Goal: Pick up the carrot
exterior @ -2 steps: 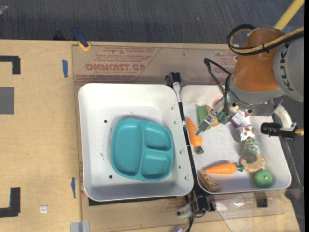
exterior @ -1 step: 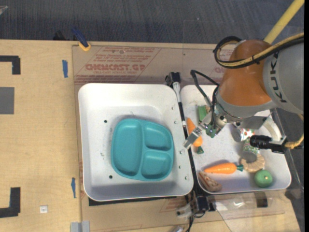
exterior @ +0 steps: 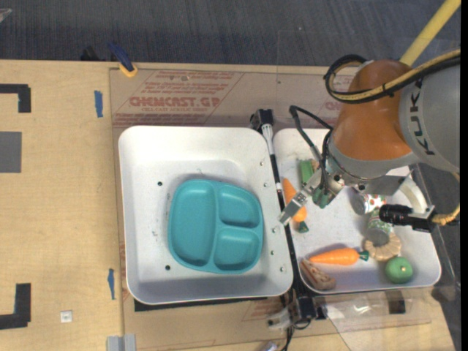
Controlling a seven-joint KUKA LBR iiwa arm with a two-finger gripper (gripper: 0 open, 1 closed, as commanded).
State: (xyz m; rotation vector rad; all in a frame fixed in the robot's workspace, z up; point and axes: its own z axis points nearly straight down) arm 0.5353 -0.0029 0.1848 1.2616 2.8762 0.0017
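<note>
1. Carrot (exterior: 335, 257) lies on its side near the front edge of the right bin (exterior: 428, 273), orange body pointing toward the left, green stub toward the right, just beside a green ball (exterior: 398, 270) and a brown piece (exterior: 316, 275) at the front-left corner.
2. Gripper (exterior: 295, 209) sits low at the left wall of that bin, close to the divider, beside a small orange piece (exterior: 289, 190) and a small green piece (exterior: 305, 171). It is apart from the carrot, which rests nearer the front.
3. Whether the claw is spread or closed I cannot tell; nothing is visibly pinched in it.
4. Step in hand, as I judge it: the approach, with the grasp not yet made.
5. Next move calls for shifting the claw toward the front of the bin, centring it over the carrot's thick middle, setting it across the body and descending without nudging the ball.
6. Left bin (exterior: 146, 152) holds a teal divided plate (exterior: 216, 225), which plays no part.
</note>
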